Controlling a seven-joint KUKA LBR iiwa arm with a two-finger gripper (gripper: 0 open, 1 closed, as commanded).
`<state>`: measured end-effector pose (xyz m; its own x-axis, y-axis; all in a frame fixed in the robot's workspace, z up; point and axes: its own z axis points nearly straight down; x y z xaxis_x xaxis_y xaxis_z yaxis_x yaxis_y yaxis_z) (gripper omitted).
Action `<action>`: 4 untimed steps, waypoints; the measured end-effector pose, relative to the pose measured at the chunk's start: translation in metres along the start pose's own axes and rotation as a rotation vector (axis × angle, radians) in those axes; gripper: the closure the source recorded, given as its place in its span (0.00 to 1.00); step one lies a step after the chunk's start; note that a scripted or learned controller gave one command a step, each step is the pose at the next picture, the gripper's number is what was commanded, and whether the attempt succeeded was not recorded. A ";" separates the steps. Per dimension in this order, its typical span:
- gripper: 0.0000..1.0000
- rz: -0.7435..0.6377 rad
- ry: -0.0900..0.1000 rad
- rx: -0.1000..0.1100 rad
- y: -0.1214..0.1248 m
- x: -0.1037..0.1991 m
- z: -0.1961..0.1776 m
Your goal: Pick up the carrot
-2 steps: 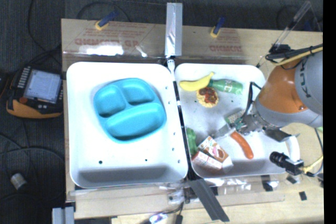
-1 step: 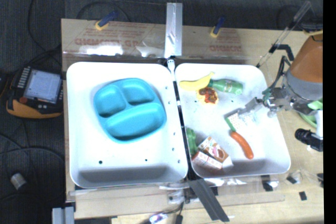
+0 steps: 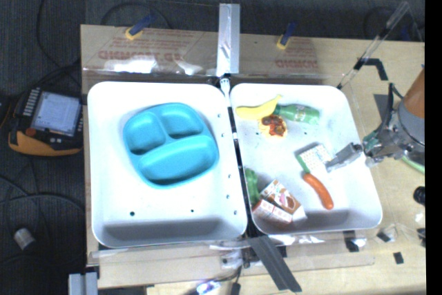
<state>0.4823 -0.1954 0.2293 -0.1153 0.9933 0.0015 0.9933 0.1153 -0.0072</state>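
Observation:
The carrot [image 3: 319, 190] is a short orange piece lying slantwise on the floor of the right bin [image 3: 345, 107], near its front right corner. My gripper [image 3: 343, 157] reaches in over the bin's right wall, its tip just above and to the right of the carrot, beside a small green and white box [image 3: 313, 157]. Nothing shows in its grip, and the carrot rests free on the bin floor.
The right bin also holds a banana [image 3: 257, 108], a green bottle [image 3: 298, 112], a red-brown item [image 3: 274, 125], a green item [image 3: 251, 183] and a printed carton [image 3: 279, 204]. A blue divided plate [image 3: 169, 141] lies in the left bin [image 3: 110, 217].

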 end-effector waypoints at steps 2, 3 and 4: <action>0.00 0.214 0.001 0.000 -0.002 -0.021 0.005; 0.00 0.334 0.001 0.001 -0.002 -0.019 0.010; 0.00 0.568 0.001 0.002 -0.001 -0.012 0.018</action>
